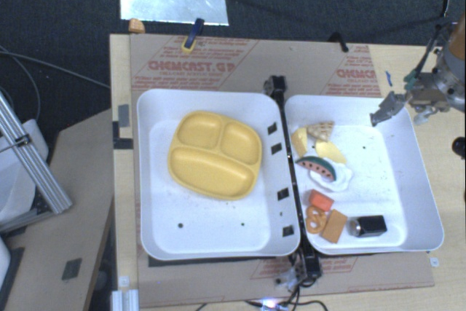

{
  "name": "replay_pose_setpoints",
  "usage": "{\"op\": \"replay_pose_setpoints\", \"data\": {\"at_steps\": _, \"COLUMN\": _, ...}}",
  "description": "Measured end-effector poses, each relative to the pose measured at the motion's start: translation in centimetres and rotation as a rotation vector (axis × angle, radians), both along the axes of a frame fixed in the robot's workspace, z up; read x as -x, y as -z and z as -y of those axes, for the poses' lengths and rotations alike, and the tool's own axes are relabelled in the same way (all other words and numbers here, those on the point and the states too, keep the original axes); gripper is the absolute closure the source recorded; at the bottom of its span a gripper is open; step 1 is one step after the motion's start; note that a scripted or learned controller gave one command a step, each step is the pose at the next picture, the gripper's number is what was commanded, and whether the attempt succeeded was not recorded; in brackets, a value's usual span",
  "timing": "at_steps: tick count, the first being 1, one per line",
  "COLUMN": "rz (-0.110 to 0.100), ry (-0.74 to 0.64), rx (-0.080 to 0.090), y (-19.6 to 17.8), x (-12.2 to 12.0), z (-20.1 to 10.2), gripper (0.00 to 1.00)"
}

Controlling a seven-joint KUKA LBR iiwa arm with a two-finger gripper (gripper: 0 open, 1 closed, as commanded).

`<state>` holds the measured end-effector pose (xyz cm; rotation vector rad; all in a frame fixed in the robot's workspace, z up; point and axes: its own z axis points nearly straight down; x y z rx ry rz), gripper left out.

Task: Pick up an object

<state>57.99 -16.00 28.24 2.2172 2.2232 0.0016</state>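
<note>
White plastic makes up the two shallow bins sitting side by side on a cardboard-covered bench (306, 58), seen from above at a slant. Largest inside them is a yellow divided plate (215, 154), lying alone in the middle of the left bin (156, 229) with bare floor all round it. The right bin (408, 178) holds a cluster of small toy foods along its left side: pale yellow wedges (314, 142), a watermelon slice (319, 167) on a small white dish, an orange block (321, 199), a pretzel (316, 218) and a tan slab (334, 226). Just beside these, near the front edge, lies a small black block (369, 226). The grey arm reaches in from the right, and its gripper (381, 115) hovers at the right bin's back right corner, well apart from every item and carrying nothing; whether its jaws are open or closed cannot be told. The pick looks not yet begun: choosing an item, descending, closing and lifting all seem left. The right half of the right bin is bare, giving open room to travel; the food cluster sits close to the centre wall, which may crowd a grasp there.
</note>
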Motion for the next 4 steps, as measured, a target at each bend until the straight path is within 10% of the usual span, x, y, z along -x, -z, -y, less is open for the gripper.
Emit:
{"op": "replay_pose_setpoints", "data": {"at_steps": 1, "rz": -0.012, "ry": 0.002, "rx": -0.003, "y": 14.9, "x": -0.8, "z": 0.5, "gripper": 0.0}}
{"op": "replay_pose_setpoints", "data": {"at_steps": 2, "rz": 0.0, "ry": -0.008, "rx": -0.003, "y": 20.1, "x": -5.8, "z": -5.7, "gripper": 0.0}}
{"op": "replay_pose_setpoints", "data": {"at_steps": 4, "rz": 0.001, "ry": -0.001, "rx": 0.006, "y": 19.7, "x": -4.7, "z": -7.3, "gripper": 0.0}}
